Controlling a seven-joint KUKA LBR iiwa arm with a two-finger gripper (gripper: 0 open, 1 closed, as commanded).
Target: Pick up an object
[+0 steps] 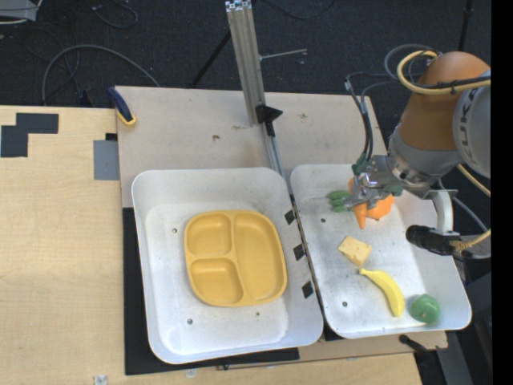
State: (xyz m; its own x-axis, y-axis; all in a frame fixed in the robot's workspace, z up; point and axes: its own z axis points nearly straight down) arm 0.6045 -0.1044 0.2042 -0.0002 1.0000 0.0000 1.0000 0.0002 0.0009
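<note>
Hand [367, 189] low over the far end of the right bin [449, 315], right at the orange carrot [377, 207] with its green leafy top [340, 200]; from where I stand I cannot tell how wide it is spread, nor whether it has any hold on the carrot at all.

Working from the near edge outward: a green round fruit [424, 308] sits in the near right corner of that bin, a yellow banana [385, 289] lies just beside it, and a pale cheese wedge [354, 250] rests a little farther in. Beyond those lies the carrot, touching or nearly touching the hand's metal parts. In the left bin [152, 215] a yellow divided plate [236, 257] lies flat, well apart from all of this. Farther still, a metal post [248, 62] rises from the table [184, 127].

The carrot looks to be the target. It is a short toy piece, bright orange, stubby at the body, its green top pointing left toward the divider between the bins. To grip it well, I'd say the hand should straddle the orange body across its narrow width rather than the soft leaves, settle low enough to catch the thick middle, then close and lift straight up, so it doesn't roll away or drag against the bin wall nearby.
</note>
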